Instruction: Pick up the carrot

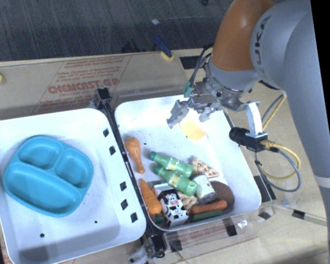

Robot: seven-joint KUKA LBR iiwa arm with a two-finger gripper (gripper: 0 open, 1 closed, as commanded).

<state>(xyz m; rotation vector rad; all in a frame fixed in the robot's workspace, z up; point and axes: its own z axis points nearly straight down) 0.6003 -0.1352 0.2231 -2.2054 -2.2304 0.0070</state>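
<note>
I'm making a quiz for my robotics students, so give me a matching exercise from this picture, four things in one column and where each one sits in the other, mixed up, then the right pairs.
Things:
1. blue divided tray
2. carrot
3. yellow piece
4. end effector

Places:
A. above the upper part of the right bin
B. in the left bin
C. right bin, along its left wall, lower part
D. right bin, upper part, just below the end effector

Pairs: 1-B, 2-C, 3-D, 4-A

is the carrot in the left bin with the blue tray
No, the carrot lies in the right bin, against its left wall.
</note>
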